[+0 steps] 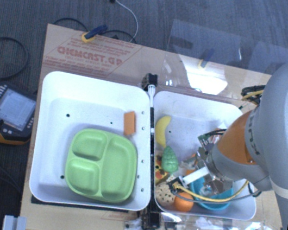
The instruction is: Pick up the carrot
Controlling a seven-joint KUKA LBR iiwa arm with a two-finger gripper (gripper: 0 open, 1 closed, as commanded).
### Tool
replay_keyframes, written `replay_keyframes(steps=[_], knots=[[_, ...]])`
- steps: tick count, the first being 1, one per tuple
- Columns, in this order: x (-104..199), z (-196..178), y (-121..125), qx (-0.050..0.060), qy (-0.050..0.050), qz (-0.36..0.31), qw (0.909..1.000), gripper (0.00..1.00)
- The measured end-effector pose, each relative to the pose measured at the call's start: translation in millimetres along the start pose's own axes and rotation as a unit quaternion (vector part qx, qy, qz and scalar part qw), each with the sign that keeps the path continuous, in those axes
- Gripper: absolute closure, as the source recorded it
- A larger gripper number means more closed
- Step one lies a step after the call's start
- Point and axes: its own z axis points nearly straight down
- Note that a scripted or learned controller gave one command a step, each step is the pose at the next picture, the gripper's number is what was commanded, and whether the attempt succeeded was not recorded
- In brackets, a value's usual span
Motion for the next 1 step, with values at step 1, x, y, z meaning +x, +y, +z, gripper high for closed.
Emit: replay_keyframes(steps=[1], knots=[[6.4, -15.3, 4.2, -0.009, 0.008, -0.003, 0.9999, 1.0]])
